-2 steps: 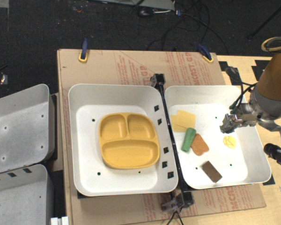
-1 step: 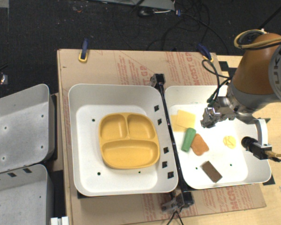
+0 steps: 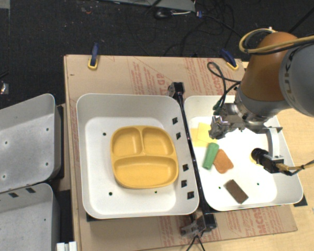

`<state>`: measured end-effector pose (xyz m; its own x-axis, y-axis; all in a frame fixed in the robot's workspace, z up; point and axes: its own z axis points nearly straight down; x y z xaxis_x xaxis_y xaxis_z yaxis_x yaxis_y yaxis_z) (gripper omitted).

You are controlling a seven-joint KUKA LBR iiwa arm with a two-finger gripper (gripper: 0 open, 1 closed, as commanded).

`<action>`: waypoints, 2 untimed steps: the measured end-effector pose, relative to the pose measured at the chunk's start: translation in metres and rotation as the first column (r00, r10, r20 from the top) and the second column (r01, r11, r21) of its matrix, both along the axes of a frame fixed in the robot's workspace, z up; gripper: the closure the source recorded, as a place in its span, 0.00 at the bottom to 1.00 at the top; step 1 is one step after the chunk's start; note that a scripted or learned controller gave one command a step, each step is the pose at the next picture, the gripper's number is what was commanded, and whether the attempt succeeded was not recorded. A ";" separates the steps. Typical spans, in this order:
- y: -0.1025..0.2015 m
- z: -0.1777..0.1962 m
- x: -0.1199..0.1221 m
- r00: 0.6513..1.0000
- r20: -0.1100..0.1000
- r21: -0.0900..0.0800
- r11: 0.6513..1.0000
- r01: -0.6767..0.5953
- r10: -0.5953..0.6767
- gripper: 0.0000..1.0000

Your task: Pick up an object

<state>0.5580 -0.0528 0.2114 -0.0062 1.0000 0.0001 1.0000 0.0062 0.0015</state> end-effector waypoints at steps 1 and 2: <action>0.061 -0.001 0.017 1.000 0.001 0.001 1.000 -0.002 0.002 1.00; 0.108 -0.001 0.022 1.000 0.000 0.000 1.000 0.000 0.000 1.00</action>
